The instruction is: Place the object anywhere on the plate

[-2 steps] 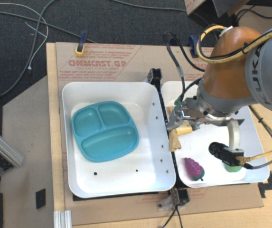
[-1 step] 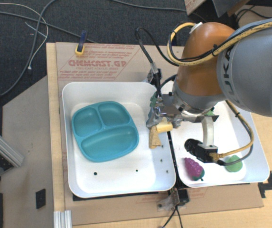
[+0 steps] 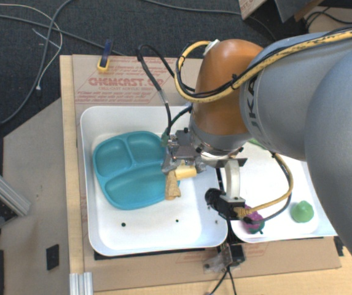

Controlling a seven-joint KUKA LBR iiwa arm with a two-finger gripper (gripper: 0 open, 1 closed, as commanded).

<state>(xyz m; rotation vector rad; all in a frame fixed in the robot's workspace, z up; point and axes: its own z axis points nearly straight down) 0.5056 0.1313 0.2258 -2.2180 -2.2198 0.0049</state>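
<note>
Below, left bin (image 3: 102,226) holding teal plate (image 3: 129,171), tan object (image 3: 173,186) at its edge, tool (image 3: 180,168) grip unclear

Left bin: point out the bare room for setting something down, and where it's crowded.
Free: the left bin's white floor in front of the teal plate, bare but for two dark specks, and the plate's own compartments. Crowded: the plate's right edge, where the gripper hangs over a tan object, and the bin's near-right corner with its black cable.
</note>
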